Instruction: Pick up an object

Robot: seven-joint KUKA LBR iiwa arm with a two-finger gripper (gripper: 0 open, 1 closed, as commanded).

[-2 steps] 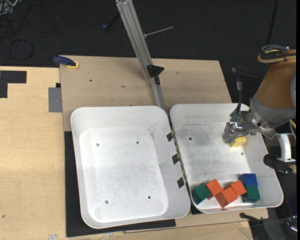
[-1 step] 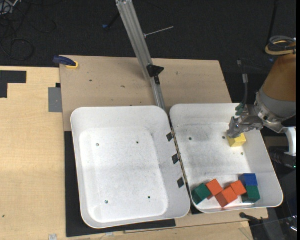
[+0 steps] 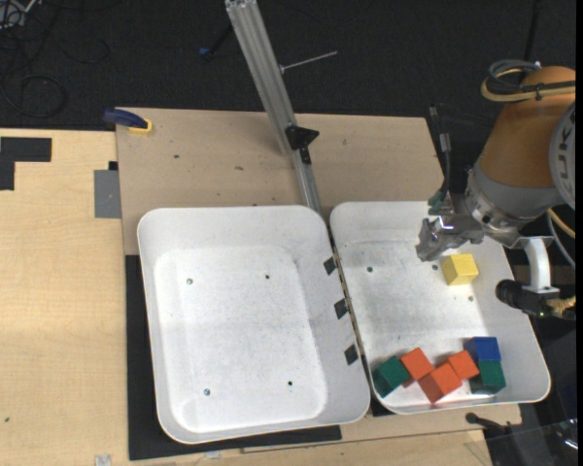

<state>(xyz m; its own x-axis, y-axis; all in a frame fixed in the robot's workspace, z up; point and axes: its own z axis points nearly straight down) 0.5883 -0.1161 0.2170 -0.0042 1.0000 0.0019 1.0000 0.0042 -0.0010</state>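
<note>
I see the yellow block lying on the floor of the right bin, toward that bin's 2 o'clock area, tilted a little against the bin's edges. The gripper sits just beside it, at the block's 10 o'clock, low over the bin floor; the block is not between the fingers, and I cannot tell from here whether they are spread or pressed together. The arm, orange above the wrist, comes in from 3 o'clock. Well apart from the yellow block, at the bin's 5 o'clock corner, a cluster of blocks lies bunched together: green, orange and blue ones, touching each other. The left bin sits at 9 o'clock of the right bin, the two rims touching.
</note>
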